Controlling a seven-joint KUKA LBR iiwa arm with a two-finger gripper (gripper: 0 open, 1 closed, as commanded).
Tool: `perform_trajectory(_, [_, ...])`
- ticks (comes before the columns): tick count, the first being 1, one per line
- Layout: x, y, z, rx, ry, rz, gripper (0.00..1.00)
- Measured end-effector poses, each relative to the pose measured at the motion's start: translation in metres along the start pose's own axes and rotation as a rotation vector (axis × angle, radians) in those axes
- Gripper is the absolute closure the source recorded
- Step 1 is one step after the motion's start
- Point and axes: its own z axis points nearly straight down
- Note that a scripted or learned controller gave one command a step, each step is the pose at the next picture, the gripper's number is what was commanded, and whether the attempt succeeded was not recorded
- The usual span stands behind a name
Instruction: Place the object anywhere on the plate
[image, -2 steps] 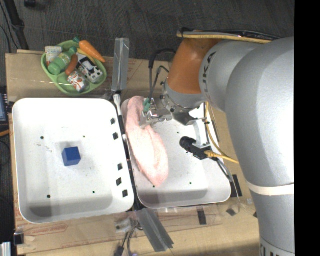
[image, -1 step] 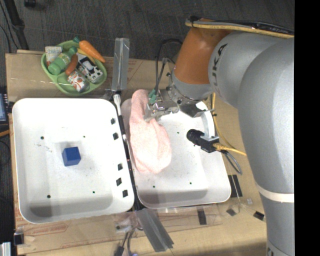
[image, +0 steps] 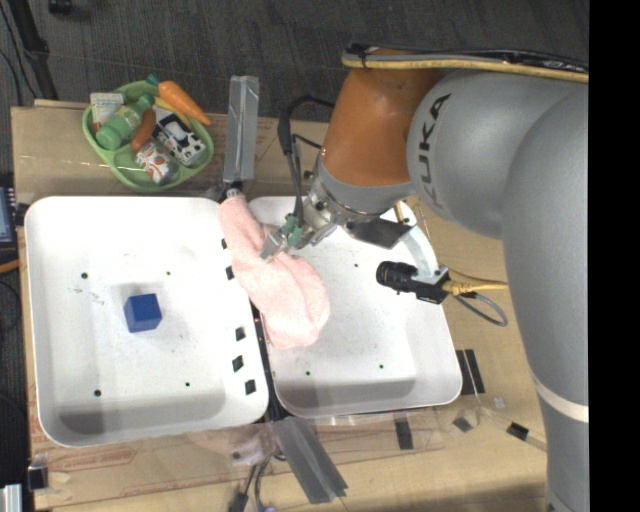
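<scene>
KUKA arm (image: 480, 130): jaws (image: 288, 236) pinch pink cloth (image: 280, 280), which straddles the divide between right bin (image: 400, 340) and left bin (image: 60, 300). Blue cube (image: 143, 311): left bin. Risk: limp cloth may slip free when lifted.

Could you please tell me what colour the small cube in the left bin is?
The cube is blue, seen clearly in the camera view against the white left bin.
</scene>
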Motion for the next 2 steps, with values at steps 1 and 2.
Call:
perform_trajectory(1, [0.049,0.015,0.009,0.0,-0.001,-0.405,1.0])
perform_trajectory(2, [0.101,0.026,0.017,0.001,-0.001,-0.811,1.0])
